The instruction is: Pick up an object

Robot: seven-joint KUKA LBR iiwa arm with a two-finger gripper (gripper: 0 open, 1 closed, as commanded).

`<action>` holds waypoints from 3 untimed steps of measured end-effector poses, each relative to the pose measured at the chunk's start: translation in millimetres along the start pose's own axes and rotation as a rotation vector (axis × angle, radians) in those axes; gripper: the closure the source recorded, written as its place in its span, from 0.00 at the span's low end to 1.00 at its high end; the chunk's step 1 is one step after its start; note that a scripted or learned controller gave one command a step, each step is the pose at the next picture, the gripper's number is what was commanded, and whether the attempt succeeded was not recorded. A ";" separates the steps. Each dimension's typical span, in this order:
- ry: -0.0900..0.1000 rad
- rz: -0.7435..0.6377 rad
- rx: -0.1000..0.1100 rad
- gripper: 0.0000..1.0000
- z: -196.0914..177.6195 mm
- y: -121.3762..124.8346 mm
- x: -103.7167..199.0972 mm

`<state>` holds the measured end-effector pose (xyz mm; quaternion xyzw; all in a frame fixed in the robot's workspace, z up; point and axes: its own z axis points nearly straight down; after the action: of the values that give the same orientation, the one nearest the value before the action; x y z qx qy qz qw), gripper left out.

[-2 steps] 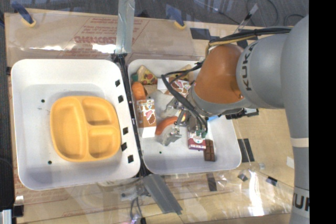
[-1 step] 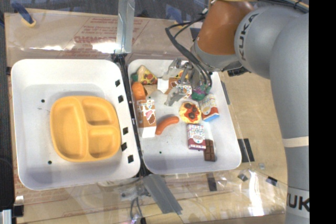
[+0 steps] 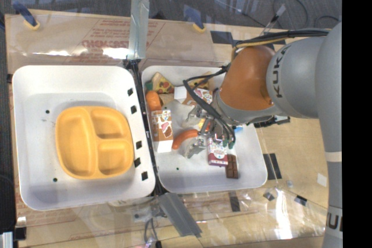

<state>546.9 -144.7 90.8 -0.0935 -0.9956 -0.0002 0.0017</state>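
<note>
The gripper (image 3: 200, 135) hangs low over the right bin (image 3: 253, 174); an orange sausage-shaped toy (image 3: 184, 137) lies just left of it, long axis slanting; finger state cannot be told.

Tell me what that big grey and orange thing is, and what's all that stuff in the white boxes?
That big thing is a robot arm, grey with an orange band near its wrist. It reaches in from the right side of the picture. The picture comes from one camera fixed above the bench, looking down at a slant.

On the bench sit two shallow white bins side by side. The left bin holds a yellow tray with three compartments. The right bin holds a jumble of small toy foods and packets, like an orange carrot-shaped piece and a brown chocolate bar.

At the arm's end is its gripper, a hand with two fingers, down among the toys. Wires and toys crowd it, so I can't tell whether it holds anything.
</note>
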 end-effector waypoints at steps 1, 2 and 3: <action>-0.004 0.101 -0.001 0.00 -1.2 -14.4 43.0; -0.004 0.310 -0.002 0.00 -0.9 29.8 11.0; -0.006 0.303 -0.001 1.00 -11.6 30.5 9.9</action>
<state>542.9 -112.9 102.4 -0.2428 -0.9701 -0.0003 -0.0012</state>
